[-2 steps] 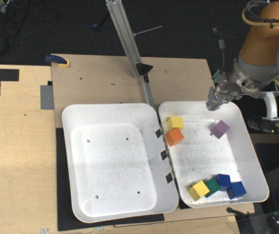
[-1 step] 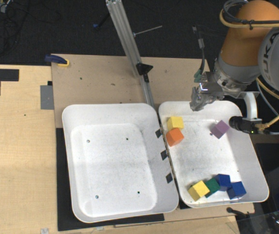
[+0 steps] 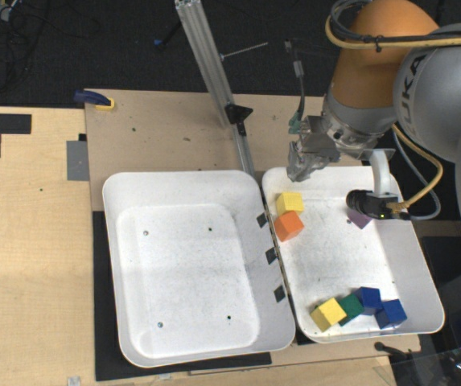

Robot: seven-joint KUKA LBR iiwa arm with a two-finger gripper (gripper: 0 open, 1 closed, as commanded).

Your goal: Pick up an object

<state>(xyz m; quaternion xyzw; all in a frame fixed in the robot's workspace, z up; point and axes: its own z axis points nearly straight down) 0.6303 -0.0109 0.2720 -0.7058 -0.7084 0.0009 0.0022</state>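
Observation:
My gripper [image 3: 301, 170] hangs over the far left corner of the right bin [image 3: 423, 276], just beyond a yellow block [image 3: 289, 202]. An orange block [image 3: 289, 226] touches that yellow block on its near side. Both lie by the bin's left wall, and nothing shows in the gripper. A purple block [image 3: 361, 219] lies further right, partly hidden by the robot's wrist gear. In the near right corner sits a cluster: a second yellow block [image 3: 327, 314], a green block [image 3: 349, 306] and two blue blocks [image 3: 368, 297] [image 3: 390, 313].
The left bin [image 3: 183, 272] sits beside the right one, with black clips [image 3: 269, 254] along the shared edge. A slanted aluminium rail [image 3: 214, 79] rises behind the bins, close to the gripper's left. The grey and orange arm [image 3: 375, 63] looms over the right bin's far end.

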